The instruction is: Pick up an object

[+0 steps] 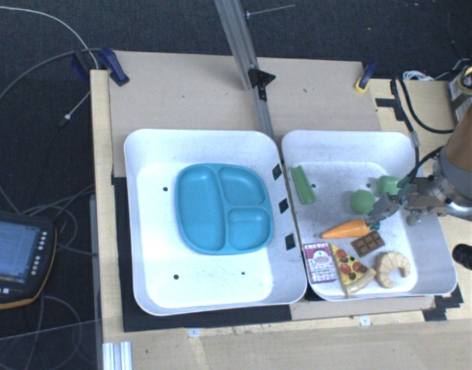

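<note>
Presently, 2 white bins on the table: left bin carries 1 blue divided plate, right bin holds carrot, green ball and other toy foods, all unlifted; gripper low beside carrot, jaws' state indeterminate, pickup outstanding.

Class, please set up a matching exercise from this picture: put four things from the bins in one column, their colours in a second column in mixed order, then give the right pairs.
Things:
1. plate
2. carrot
3. ball
4. croissant

Colours:
A. green
B. tan
C. blue
D. orange

Right pairs: 1-C, 2-D, 3-A, 4-B.
</note>
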`<state>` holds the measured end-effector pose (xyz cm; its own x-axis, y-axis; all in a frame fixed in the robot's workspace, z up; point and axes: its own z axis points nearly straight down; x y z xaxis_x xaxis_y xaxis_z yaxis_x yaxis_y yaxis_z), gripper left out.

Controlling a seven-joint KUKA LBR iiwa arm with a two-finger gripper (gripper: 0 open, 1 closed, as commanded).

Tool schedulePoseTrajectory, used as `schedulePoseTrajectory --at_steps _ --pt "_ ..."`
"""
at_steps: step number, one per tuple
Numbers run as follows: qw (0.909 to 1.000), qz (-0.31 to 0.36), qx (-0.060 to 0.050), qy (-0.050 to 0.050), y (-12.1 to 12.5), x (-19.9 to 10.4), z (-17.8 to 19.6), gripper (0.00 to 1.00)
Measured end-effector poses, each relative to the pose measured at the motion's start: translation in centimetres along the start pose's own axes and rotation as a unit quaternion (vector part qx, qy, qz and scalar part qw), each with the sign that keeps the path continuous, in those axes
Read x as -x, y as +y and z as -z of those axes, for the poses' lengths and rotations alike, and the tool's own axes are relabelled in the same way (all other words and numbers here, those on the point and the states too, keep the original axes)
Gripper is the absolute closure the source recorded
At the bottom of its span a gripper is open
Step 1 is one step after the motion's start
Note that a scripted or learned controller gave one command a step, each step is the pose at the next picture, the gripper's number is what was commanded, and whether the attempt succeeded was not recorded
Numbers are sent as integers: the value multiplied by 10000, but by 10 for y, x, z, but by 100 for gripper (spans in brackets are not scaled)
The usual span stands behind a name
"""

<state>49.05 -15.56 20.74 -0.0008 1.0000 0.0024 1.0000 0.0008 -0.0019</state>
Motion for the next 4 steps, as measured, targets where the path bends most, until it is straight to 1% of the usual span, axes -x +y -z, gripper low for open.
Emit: schedulePoseTrajectory --at_steps 1,2,3,4 --pt "10000 1 3 -2 0 0 0 0" --pt "10000 -8 -25 3 -3 9 -48 0" --pt "10000 -7 -33 8 -11 11 -108 0" --pt "10000 -8 8 -2 -10 11 -115 0"
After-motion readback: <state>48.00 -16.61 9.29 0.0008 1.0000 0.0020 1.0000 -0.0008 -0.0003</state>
